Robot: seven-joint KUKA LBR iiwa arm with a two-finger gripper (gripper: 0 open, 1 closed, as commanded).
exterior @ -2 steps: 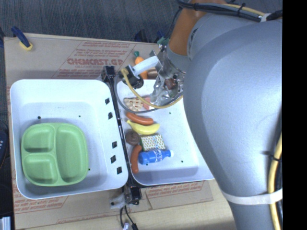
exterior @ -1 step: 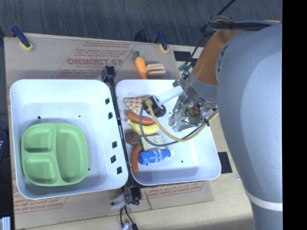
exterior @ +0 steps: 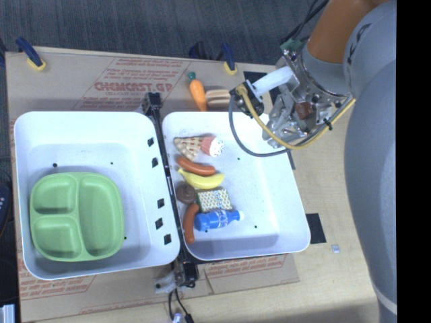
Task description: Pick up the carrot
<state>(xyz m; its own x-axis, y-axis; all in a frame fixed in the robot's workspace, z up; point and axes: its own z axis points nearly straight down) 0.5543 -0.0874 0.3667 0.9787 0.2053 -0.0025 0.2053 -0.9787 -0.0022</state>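
Meanwhile the end effector (exterior: 291, 123) hangs above the right bin's (exterior: 283, 200) far corner, finger spacing indiscernible.

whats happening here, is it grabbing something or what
A grey robot arm reaches in from the right, its hand hovering over the far right corner of the right bin, with nothing visibly in it. The carrot it is meant to pick up lies outside the bins, on the cardboard just behind the right bin, beside a hot dog bun. Toy foods, including a banana and a blue bottle, sit along that bin's left side. A green divided plate rests in the left bin.
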